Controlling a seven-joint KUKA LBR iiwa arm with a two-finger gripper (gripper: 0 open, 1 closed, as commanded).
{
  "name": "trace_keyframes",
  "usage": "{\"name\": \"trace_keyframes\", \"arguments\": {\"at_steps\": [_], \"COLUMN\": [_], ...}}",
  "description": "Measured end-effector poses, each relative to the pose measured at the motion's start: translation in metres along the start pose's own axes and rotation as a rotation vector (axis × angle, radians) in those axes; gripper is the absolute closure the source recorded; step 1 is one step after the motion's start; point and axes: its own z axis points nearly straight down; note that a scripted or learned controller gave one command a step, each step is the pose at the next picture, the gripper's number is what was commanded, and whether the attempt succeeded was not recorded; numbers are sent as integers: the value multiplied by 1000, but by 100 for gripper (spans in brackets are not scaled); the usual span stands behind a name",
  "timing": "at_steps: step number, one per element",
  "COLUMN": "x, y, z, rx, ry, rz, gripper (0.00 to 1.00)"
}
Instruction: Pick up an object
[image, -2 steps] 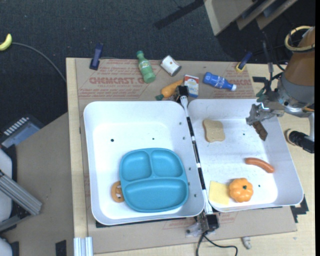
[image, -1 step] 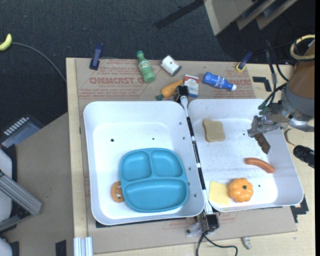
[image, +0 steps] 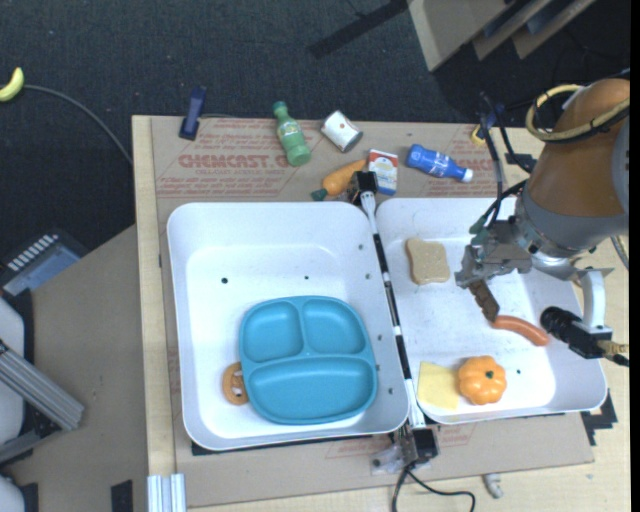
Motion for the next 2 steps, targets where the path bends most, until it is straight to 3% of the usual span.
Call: {"name": "trace_keyframes", "arguments": {"at_steps": [1,2], "x": [-71,-20], "y": [31,78], "z": [4,6], "rx": [-4,-5], "ry": [-5,-1], "rz": [3,0], "gripper": [100,100]}}
